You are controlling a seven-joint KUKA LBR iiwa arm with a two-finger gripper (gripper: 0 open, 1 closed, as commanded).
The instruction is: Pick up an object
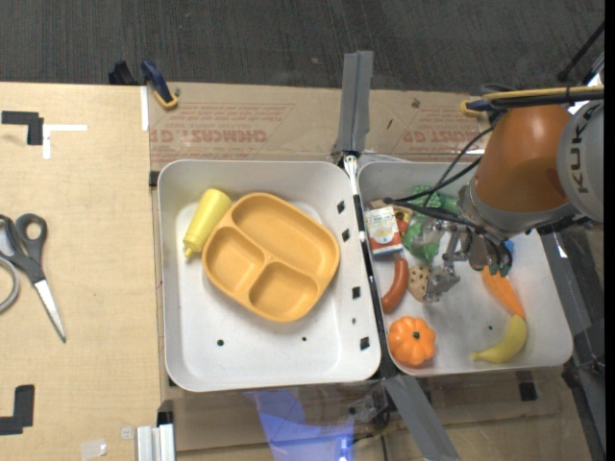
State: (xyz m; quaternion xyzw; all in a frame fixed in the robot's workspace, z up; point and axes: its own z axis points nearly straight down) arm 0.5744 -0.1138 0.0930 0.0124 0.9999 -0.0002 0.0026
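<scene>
The gripper (pixel 444 281), fingers apart and empty, hung among crowded toys, so it risked nudging the hot dog (pixel 393 284) away.

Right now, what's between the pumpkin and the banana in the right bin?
Bare white bin floor lies between the pumpkin and the banana in the camera view.

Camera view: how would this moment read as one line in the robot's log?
end effector over right bin | near die, hot dog, carrot | nothing seen held | left bin: tray, bottle
</scene>
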